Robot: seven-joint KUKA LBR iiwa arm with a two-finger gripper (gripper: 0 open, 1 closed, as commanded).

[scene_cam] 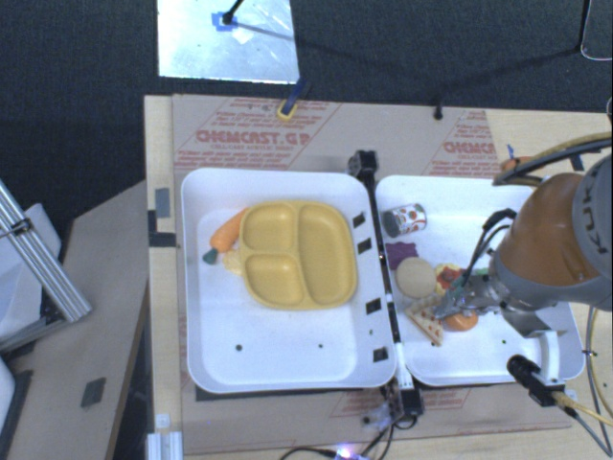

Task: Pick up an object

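Though looking straight at the pincer (448,305), cannot tell whether clenched, released or grasping anything, since the wrist's bulk covers the tips. Seems to press down among several candidates at once: small orange piece (463,321) right against it on the near side, tan wedge (426,322) just beside it to the left, pale round ball (415,278) near it on the far left, red-and-yellow item (448,276) just beyond it. Risks closing between two things and catching neither, or pinching only the wedge's thin edge and dropping it on the lift. Could also nudge the ball, likely to roll off toward the purple scrap (402,252) and the little can (405,219) farther out. Might scrape the right bin (479,377) floor if driven lower. Poses no threat to the yellow divided plate (292,254) and carrot (227,230), well apart in the left bin (287,367).
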